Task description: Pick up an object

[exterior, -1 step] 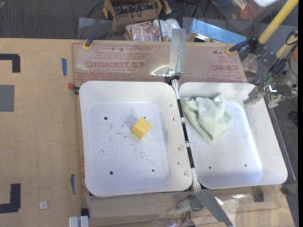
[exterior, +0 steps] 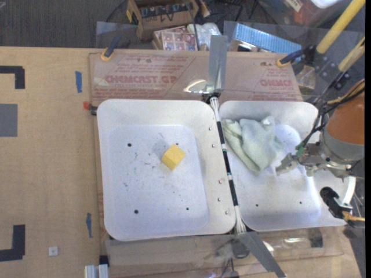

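Centrally, a small yellow block (exterior: 173, 157) is lying on the floor of the left bin (exterior: 116, 213), well apart from every wall with bare floor showing on all sides. Over in the right bin (exterior: 278, 213), a crumpled pale cloth (exterior: 252, 143) is bunching against the inner wall, and the gripper (exterior: 285, 165) is hovering just beside its right edge; whether it is open or closed I cannot tell.

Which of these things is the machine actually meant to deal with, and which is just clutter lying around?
For the job:
- yellow block in the left bin
- pale cloth in the right bin
- tool, beside the cloth

Just lying about:
- boxes behind the bench
- blue tape
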`<state>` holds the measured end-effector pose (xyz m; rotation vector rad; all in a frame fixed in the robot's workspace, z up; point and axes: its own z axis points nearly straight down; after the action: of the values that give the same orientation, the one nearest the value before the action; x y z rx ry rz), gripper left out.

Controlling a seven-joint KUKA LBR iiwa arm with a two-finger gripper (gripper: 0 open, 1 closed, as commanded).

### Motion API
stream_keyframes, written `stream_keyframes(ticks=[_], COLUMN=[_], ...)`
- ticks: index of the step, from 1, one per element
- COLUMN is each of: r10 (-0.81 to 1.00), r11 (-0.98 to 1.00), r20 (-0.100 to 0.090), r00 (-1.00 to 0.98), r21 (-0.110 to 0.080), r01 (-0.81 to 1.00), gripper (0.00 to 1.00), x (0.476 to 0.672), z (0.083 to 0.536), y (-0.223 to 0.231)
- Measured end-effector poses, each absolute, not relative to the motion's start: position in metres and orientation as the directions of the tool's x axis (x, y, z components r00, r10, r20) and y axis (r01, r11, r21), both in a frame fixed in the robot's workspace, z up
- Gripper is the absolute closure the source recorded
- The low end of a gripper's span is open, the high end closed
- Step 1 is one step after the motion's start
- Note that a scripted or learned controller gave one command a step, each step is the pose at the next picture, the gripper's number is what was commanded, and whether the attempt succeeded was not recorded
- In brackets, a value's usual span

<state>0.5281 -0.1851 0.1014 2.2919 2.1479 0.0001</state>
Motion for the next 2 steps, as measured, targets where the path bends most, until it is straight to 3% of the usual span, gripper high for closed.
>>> stream_keyframes(ticks=[1,2], r10=[0.972,0.973], r11=[0.234,0.232], r20=[-0.001,-0.005], r00=[-0.234,-0.232], r21=[0.005,0.011], r01=[0.972,0.973], gripper=[0.00,1.00], x=[0.481,0.483], z=[0.088,0.099], y=[-0.199,-0.200])
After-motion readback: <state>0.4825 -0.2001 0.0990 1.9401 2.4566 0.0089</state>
